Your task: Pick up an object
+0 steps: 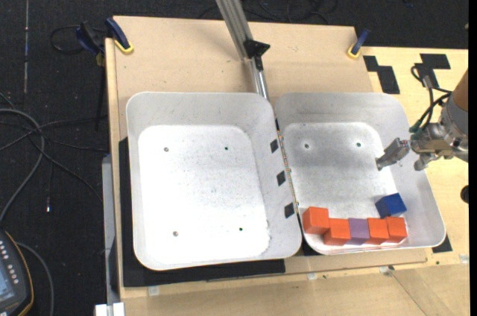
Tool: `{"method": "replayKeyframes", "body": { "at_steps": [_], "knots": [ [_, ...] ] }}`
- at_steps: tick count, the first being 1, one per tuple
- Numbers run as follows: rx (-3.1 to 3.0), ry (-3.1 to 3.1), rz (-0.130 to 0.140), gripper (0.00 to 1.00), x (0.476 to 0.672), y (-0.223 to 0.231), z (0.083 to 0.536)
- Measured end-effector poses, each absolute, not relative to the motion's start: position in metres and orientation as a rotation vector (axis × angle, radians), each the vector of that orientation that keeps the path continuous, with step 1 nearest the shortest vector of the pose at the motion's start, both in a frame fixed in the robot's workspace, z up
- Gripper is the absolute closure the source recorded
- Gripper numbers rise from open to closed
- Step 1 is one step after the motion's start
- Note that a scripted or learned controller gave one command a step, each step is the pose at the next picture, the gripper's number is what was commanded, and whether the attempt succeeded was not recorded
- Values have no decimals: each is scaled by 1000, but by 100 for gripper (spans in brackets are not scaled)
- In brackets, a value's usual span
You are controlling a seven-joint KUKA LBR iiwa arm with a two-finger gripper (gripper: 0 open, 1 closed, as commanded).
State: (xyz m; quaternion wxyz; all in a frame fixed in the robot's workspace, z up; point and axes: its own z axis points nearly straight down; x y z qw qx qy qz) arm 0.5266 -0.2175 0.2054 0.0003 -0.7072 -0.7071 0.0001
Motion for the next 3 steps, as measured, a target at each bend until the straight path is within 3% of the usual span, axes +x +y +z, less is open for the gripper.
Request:
{"method": "replayKeyframes", "body": {
  "at_steps": [1, 2, 3],
  "knots": [
    [-2223, -2221, -3, 0, 499, -224, 95],
    [-2225, -2225, -3, 0, 491, -225, 97],
    [-2226, -2226, -5, 100, 492, -225, 107]
  ]
}}
